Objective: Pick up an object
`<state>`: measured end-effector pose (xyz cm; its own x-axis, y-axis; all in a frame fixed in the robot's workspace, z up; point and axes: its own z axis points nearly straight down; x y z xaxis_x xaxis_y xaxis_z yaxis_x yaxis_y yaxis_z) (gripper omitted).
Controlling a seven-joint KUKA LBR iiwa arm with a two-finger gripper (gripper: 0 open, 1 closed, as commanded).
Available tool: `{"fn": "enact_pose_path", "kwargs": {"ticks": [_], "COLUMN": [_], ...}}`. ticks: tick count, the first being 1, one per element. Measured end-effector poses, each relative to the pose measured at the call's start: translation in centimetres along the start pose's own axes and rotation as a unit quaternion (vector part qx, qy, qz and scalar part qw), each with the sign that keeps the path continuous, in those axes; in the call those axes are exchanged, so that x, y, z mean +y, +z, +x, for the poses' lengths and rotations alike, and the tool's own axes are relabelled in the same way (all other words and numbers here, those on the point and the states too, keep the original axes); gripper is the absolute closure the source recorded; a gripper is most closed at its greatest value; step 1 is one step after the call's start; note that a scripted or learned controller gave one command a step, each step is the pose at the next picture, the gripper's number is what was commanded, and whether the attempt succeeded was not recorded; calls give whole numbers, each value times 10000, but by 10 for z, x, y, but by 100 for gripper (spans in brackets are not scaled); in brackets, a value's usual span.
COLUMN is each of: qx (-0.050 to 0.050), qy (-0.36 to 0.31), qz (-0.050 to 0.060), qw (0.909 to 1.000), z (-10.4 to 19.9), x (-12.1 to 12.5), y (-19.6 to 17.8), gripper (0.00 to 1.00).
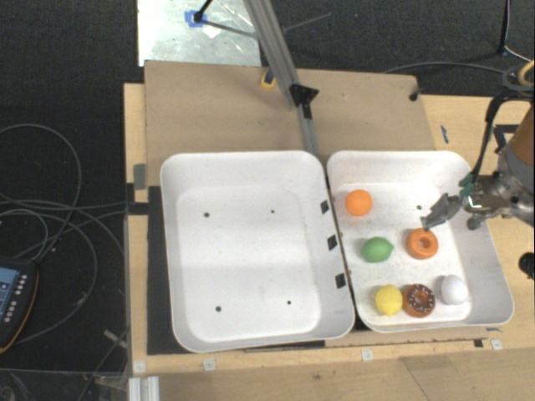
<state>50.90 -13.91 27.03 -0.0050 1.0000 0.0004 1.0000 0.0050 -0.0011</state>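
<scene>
The camera view shows two shallow white bins on the table (384, 98); the left bin (180, 224) and the right bin (393, 170) touch. Six small things lie in the right bin: an orange ball (359, 202), a green lime (377, 250), a yellow lemon (388, 300), an orange ring (422, 244), a brown sprinkled doughnut (418, 300) and a white ball (453, 290). All are rounded, without clear long axis. The claw (435, 218) hovers just above the orange ring; whether it is open cannot be told.

A grey tripod leg (276, 48) slants over the brown board (217, 107), with black cables (42, 215) coiled left.
</scene>
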Motion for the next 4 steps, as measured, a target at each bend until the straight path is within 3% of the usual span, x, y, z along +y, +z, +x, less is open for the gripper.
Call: {"fn": "enact_pose_path", "kwargs": {"ticks": [1, 4], "qx": [-3, 5], "qy": [11, 29], "qz": [-19, 14], "qw": [10000, 10000], "z": [0, -7], "x": [1, -22], "y": [-2, 154], "gripper": [0, 0]}}
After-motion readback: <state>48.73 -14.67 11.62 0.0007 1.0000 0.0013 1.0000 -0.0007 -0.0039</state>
